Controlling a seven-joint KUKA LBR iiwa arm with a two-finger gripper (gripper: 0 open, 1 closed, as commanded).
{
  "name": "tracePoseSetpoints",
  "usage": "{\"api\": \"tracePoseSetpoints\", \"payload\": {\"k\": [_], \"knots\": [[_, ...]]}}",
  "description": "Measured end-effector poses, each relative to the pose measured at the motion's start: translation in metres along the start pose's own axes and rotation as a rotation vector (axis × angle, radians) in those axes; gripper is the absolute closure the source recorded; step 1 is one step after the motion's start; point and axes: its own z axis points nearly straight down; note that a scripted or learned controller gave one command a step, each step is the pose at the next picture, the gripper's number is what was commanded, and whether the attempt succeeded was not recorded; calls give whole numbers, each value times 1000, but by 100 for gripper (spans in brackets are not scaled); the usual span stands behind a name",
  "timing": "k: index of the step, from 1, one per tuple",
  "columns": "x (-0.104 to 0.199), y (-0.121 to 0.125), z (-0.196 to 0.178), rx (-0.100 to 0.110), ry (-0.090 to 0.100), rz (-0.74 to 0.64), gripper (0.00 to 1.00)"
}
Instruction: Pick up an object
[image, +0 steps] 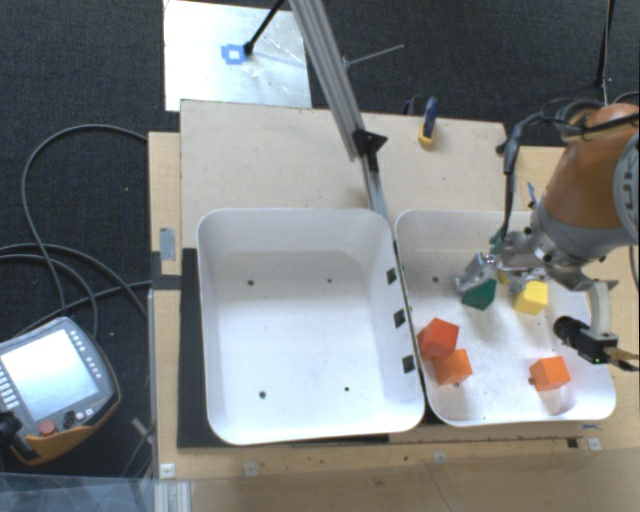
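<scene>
Over the right bin (600, 405), the gripper (497, 272) hangs just above a green block (479, 295) and beside a yellow block (532, 296), finger state impossible to tell; three orange blocks (438, 338) lie nearer the front.

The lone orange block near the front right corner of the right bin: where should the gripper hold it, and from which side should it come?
Come from straight above and close on two opposite side faces of the orange block. It stands apart from the other blocks, so the fingers probably have room on its left and right. The right bin wall curves close in front of it, so a front-to-back grip looks riskier.
</scene>
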Motion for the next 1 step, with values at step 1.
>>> {"api": "tracePoseSetpoints", "payload": {"k": [1], "knots": [[-4, -8, 106, 4, 0, 1, 0]]}}
